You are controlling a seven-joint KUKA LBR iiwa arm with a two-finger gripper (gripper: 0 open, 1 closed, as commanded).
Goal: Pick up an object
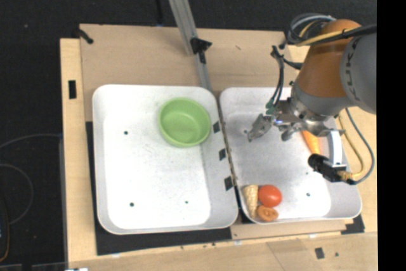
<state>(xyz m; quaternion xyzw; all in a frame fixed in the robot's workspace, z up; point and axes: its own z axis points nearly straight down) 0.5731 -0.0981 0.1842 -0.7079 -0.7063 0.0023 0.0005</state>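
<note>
We note the hand (265, 128) over the right bin (254, 168), reaching in from the arm (327, 76), whose grey body and orange band sit to the hand's right. Its two fingers (257, 131) point toward the divide between the bins, and we see a narrow gap between the tips, with nothing in it. We cannot say whether the tips touch the bin floor or hang just above it. Below the hand, near the front edge of that same bin, we log three small things bunched together: a red tomato-like ball (270, 195), a pale tan piece (251, 197) touching its left side, and a small orange piece (267, 214) just under the ball against the bin wall. All three lie well apart from the hand. To the hand's right, partly hidden by the wrist, an orange carrot-like stick (310, 139) lies on the bin floor beside a white block (334, 148) on the arm's fittings. Left of the hand, across the divide, the left bin (127, 200) holds a green bowl (184, 122), upright, in its back right part. Above the hand, a grey metal strut (181, 6) slants over the tan surface (139, 57), its foot ending near the bins' shared corner.
</note>
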